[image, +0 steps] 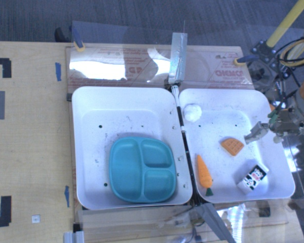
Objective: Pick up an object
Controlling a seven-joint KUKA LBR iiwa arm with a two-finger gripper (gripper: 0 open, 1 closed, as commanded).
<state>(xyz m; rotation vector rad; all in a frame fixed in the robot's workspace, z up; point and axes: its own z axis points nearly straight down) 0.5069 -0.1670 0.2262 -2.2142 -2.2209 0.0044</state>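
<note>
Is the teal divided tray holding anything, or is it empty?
Empty: the teal tray shows three bare compartments, lying flat in the left bin.

Both bins, the left bin [86,115] and the right bin [273,186], appear as smooth white plastic with a slight sheen, the left one speckled with dark marks around the matt teal plastic divided tray [142,170] seated at its 6 o'clock. The bench top [28,135] is seen as matt, pale wood-look board, and a glossy clear sheet [121,65] with bright reflections is noted at 12 o'clock. In the right bin, the orange carrot [204,173] and the waffle-textured orange piece [232,146] look like matt plastic, the white ball [192,112] looks soft and fuzzy, and the gripper [257,132] is finished in dull grey metal.
</note>
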